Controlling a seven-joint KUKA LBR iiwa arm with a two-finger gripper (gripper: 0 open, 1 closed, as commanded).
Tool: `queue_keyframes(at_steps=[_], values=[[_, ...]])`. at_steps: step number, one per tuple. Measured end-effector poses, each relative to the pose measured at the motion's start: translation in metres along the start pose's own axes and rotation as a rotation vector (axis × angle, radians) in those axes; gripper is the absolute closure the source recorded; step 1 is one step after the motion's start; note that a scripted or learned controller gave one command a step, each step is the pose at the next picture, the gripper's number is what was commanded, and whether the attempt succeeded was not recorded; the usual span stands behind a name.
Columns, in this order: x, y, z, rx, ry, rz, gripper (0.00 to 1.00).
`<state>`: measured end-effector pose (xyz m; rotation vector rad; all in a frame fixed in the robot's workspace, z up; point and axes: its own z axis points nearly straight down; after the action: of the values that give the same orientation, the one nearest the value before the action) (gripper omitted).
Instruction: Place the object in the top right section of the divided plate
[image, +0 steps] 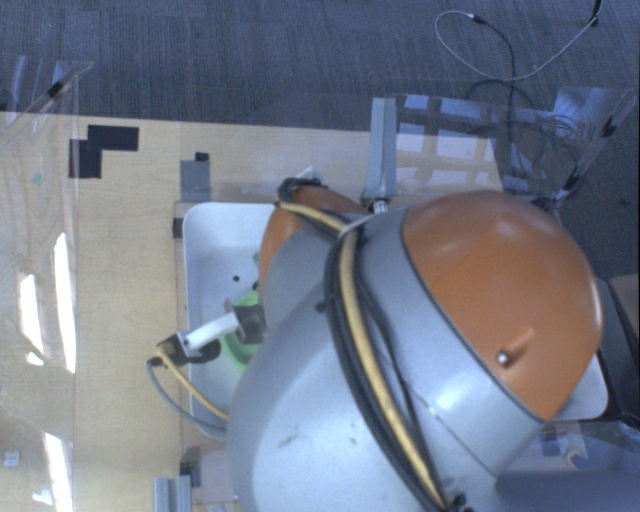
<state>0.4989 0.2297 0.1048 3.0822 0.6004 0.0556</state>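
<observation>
Green object (240, 345), probably the divided plate though too hidden to be sure, is peeking out in the left white bin (205, 260) just beside the arm (400, 380), which is covering most of both bins. Gripper is lying somewhere under the arm, so its claw state cannot be told. Cables (185, 385) are looping over the bin's near-left rim.

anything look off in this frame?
Nothing spilled or broken. The arm looms over the white bin, hiding most of it; a green thing peeks out beside it. The plate can't be checked.
</observation>
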Motion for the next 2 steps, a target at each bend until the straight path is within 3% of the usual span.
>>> queue_keyframes(at_steps=[1,2], values=[[0.000,-0.003,0.001,0.007,-0.003,-0.001,0.00],[0.064,0.013,0.005,0.031,-0.054,0.181,0.00]])
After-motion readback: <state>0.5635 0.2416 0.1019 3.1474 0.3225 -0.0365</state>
